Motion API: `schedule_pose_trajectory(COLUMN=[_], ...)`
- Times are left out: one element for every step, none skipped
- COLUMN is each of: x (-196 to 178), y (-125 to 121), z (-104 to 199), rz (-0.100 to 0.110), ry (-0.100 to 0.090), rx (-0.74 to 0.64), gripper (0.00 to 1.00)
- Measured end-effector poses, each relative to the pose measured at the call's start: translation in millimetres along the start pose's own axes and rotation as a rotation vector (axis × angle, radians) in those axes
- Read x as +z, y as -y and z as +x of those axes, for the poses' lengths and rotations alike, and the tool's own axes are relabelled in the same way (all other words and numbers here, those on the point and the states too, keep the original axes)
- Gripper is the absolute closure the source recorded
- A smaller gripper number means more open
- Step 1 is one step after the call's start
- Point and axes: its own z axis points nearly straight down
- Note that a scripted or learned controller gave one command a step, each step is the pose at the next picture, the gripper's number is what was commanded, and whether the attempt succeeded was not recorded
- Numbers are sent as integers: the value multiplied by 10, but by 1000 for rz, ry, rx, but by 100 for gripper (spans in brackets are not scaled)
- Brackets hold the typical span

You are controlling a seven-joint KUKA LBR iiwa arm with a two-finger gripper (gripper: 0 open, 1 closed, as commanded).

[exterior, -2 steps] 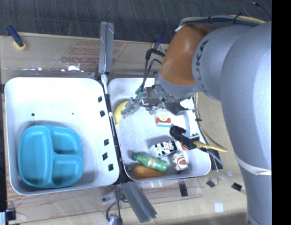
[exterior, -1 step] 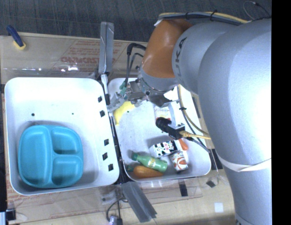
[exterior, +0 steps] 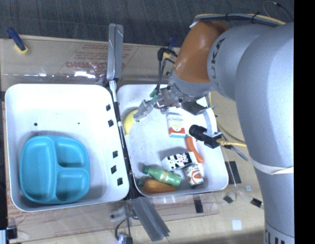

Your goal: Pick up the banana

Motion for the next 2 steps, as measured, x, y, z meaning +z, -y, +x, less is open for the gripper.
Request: schedule_pose_trajectory(x=[321, -9], y=[-375, -556], z=[-394, -333], rz=[1, 1], ry=[-1, 0], rx=[-44, 61], gripper=[0, 0])
